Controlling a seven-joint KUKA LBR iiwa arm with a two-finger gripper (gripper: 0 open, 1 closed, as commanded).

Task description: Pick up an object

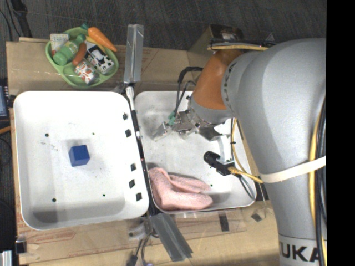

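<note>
Over the right bin, the gripper hangs low at the far-left part, well apart from the pink cloth along the near wall; whether it is open or closed I cannot tell. This looks like the reach before a grasp: the next move calls for travel nearward to the cloth. The dividing wall sits close left, leaving little room there. The blue cube lies in the left bin, with open floor all around.

cube in left bin, cloth in right bin
</note>
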